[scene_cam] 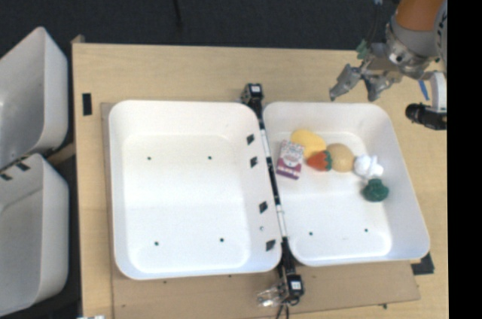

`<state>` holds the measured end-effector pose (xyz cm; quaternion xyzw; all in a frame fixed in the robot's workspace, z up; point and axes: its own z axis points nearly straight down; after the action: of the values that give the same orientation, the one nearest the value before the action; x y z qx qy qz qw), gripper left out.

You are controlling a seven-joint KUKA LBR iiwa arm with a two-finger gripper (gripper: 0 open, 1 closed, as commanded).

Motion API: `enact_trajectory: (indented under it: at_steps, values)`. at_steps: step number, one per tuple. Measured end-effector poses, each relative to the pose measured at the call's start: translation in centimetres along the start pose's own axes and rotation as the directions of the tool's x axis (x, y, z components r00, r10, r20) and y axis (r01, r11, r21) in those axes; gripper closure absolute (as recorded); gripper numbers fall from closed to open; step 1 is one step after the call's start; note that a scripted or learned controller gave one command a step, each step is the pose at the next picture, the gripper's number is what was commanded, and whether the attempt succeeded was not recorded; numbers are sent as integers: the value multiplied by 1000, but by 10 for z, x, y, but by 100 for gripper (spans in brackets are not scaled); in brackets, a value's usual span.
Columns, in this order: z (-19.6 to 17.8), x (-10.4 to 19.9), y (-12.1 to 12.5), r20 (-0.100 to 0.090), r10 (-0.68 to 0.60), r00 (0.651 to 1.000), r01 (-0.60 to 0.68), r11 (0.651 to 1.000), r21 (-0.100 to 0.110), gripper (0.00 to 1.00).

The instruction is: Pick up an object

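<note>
Robot lab: bench (188, 69), 2 bins (181, 114)

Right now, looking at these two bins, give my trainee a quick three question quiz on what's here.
1. True or false: the objects lie in the right bin.
2. Which touches the red object? A) green object B) beige ball
3. Fill in: the hand hovers beyond the right bin's ____ rim.

Key: 1 true; 2 B; 3 far.
</note>
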<state>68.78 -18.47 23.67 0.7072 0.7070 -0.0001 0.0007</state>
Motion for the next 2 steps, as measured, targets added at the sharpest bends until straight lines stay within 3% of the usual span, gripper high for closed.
enact_trajectory:
  at_steps: [1, 2]
  values:
    - [94, 37, -52, -4, -1, 1000, 1, 1000, 12, 0]
    - [136, 91, -17, 1, -7, 1000, 7, 1000, -3, 0]
